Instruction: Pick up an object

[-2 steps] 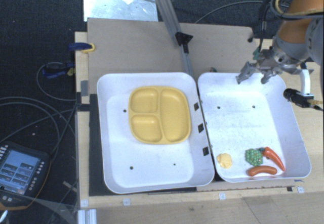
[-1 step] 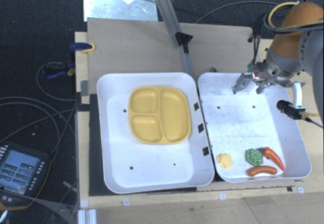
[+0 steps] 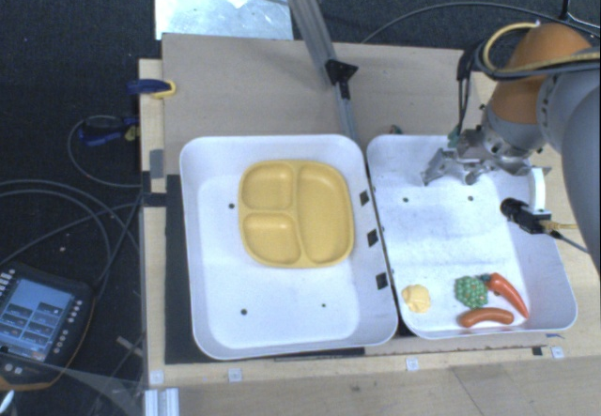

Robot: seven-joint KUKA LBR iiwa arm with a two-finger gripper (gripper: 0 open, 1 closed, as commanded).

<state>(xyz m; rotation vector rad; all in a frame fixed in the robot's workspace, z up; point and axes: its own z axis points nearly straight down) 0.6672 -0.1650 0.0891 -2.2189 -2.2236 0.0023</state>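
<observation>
Yellow divided plate [image 3: 297,214] bears no legible writing or label.

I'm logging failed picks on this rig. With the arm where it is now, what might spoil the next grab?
1. The toy foods are bunched in the right bin's near corner: the green piece, the orange carrot-like piece and the sausage lie close together, so the claw may nudge or catch two.
2. They lie near the bin wall, which may block a finger.
3. The claw is at the bin's far end, so it needs a long move.
</observation>
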